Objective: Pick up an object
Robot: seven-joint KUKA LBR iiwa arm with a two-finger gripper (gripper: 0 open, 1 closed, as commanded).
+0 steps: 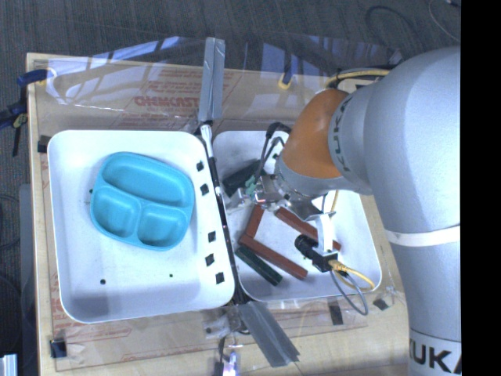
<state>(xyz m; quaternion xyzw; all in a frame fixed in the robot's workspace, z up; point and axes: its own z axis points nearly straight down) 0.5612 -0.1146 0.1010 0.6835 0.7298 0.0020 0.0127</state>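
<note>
- Lighting: bright, even, from overhead.
- Glare: streaks on clear plastic sheet, 11 o'clock.
- Shadows: soft, beneath arm, 3 o'clock.
- Focus: slightly soft, grainy throughout.

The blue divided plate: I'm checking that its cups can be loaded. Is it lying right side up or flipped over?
Right side up. The blue divided plate lies flat in the left bin, its three hollow compartments facing up.

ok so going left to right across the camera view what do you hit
left white bin → blue divided plate → divider between the bins → right white bin with the brown frame → grey arm
</note>
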